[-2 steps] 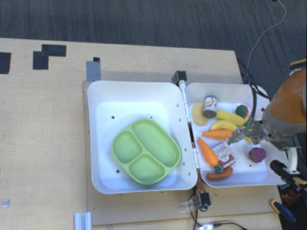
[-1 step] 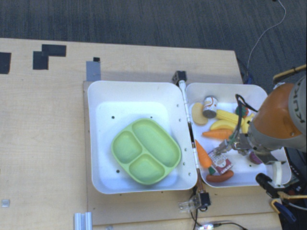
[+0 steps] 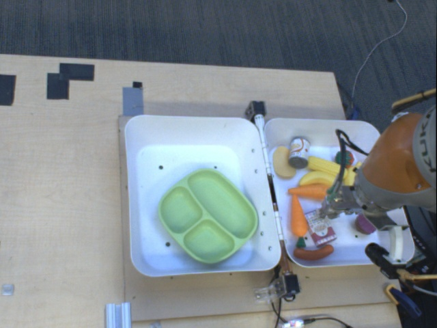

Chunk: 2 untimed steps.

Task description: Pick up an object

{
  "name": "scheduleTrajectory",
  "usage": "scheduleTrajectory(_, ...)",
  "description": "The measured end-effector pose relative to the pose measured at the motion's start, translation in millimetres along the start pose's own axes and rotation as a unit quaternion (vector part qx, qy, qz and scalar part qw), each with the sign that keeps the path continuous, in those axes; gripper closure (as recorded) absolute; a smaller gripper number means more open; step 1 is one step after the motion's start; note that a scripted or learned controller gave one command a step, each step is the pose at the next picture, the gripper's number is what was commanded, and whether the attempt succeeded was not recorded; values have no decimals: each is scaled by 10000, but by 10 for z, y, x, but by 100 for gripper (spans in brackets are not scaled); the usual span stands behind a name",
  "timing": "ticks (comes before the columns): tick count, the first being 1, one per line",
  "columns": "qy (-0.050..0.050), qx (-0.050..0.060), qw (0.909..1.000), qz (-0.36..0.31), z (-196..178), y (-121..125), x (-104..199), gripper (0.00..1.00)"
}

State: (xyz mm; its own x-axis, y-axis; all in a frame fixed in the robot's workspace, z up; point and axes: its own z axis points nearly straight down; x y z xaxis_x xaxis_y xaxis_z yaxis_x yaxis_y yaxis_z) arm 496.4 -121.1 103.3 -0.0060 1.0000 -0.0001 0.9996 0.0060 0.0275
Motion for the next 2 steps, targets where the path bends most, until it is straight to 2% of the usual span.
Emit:
scheduleTrajectory(1,-4,-1,10000,2,1,-1,-3,0)
scheduleTrajectory(2,-90,2,9999,58,118,-36,300,0)
